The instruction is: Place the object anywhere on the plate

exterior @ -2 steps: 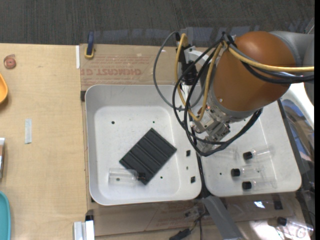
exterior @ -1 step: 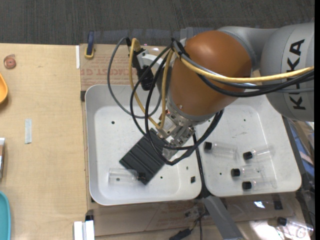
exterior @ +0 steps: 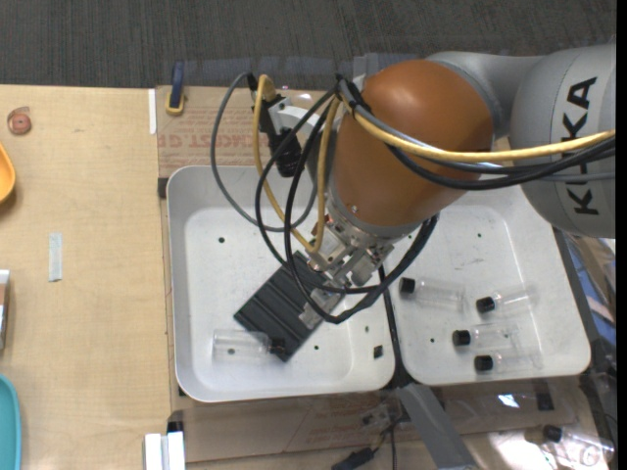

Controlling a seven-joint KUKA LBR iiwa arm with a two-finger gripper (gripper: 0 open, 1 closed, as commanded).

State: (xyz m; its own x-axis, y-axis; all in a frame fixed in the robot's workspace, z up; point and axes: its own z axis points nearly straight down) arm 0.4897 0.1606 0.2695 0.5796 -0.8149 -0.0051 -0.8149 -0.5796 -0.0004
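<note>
Jaws [exterior: 277,323]: black, ribbed, flat slab shape, angled down toward near-left in the left bin [exterior: 196,262]. Gap between them hidden by the slab body, so open or closed, cannot tell. Tip sits touching or just over one clear plastic vial [exterior: 235,343] lying flat on the bin floor near the near-left corner; whether it is gripped is hard to make out.

Above the jaws: metal wrist, then glossy orange dome of the arm [exterior: 411,145], grey casing to the right, cut off at the frame edge. Yellow and black cables [exterior: 284,174] loop loosely on the far-left side of the wrist.

Two shallow white bins, rounded corners, smooth plastic with small dark specks. Right bin [exterior: 509,360]: about four clear vials with black caps [exterior: 480,321], clustered near-right, outlines faint against the white.

Worktop [exterior: 88,223]: pale wood grain, left of the bins. Teal plate [exterior: 8,424] at near-left edge, mostly cut off. Orange item [exterior: 5,179] at far-left edge, also cut off.
</note>
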